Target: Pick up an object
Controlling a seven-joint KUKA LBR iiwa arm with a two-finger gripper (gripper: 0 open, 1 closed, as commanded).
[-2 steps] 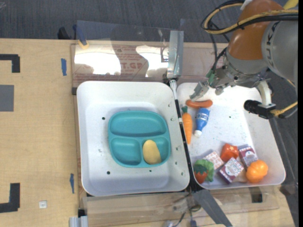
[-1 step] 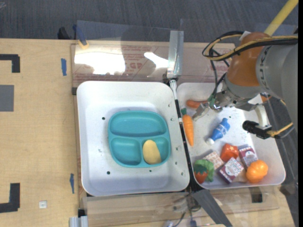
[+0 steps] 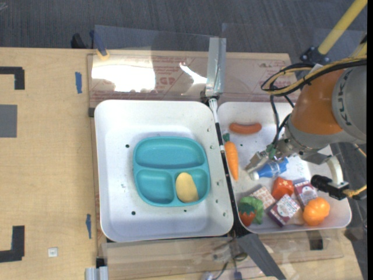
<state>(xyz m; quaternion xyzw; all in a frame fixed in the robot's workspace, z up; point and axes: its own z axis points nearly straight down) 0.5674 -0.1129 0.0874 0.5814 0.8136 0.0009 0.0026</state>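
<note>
Landmark for these notes: the metal divider (image 3: 214, 69) standing at the back edge where the two bins meet.

Left of the divider: left bin (image 3: 111, 174) on the worktop (image 3: 46, 156). It carries a teal sectioned tray (image 3: 169, 156); a yellow potato-shaped piece (image 3: 186, 187) lies in the tray's compartment on the divider side, toward the front.

Just right of the divider line: right bin (image 3: 338, 223). A carrot (image 3: 232, 159) lies along the bin's near wall. A sausage (image 3: 245, 128) sits toward the back. Farther right and forward, a clutter: green-and-red vegetable (image 3: 250, 209), small cartons (image 3: 284, 209), a red tomato-like piece (image 3: 282, 187), an orange fruit (image 3: 316, 211) at the far front corner.

The claw (image 3: 263, 158) is low over the right bin, right of the carrot, directly beside a blue-and-white bottle-like object (image 3: 273, 169). Cannot tell whether the claw is spread or pressed together; its tips merge with the bottle in this view, and nothing can be confirmed as pinched.

Progress, as judged: arm is positioned at a candidate, likely the bottle or the carrot. No object appears lifted; all seem to rest on the bin floor. Grasp and lift remain to be done or confirmed.
</note>
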